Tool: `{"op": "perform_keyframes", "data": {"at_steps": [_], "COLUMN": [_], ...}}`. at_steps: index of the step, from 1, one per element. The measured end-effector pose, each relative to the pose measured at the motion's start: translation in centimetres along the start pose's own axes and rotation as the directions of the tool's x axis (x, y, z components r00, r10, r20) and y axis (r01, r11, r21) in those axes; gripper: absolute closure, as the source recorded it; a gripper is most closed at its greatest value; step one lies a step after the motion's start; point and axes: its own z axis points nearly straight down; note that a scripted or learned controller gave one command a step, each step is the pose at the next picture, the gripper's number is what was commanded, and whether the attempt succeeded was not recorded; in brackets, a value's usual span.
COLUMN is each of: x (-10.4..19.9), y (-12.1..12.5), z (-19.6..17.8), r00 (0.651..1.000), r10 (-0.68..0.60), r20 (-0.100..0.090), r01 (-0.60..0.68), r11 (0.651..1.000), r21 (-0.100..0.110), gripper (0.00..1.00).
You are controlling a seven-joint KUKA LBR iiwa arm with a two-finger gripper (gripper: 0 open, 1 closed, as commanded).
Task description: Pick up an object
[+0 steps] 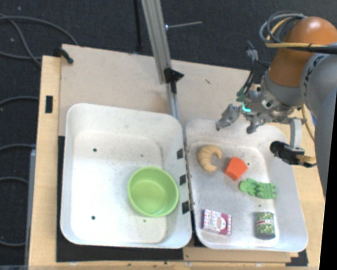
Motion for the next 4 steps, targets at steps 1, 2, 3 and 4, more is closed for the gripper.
{"op": "perform_keyframes", "data": {"at_steps": [1, 2, 3, 4], "x": [0.8, 0.7, 0.6, 1.2], "y": [0.2, 0.1, 0.3, -0.2], "z": [5.4, 10.7, 9.1, 3.5], "r00": [1.000, 1.000, 1.000, 1.000], "r10": [0.000, 0.002, 0.000, -0.001], "r20": [0.000, 0.000, 0.003, -0.002], "r01": [0.000, -0.002, 0.000, 0.001], "r11": [1.000, 1.000, 1.000, 1.000], "r21": [0.004, 0.005, -0.004, -0.006], "gripper": [0.00, 0.00, 1.00, 1.00]}}
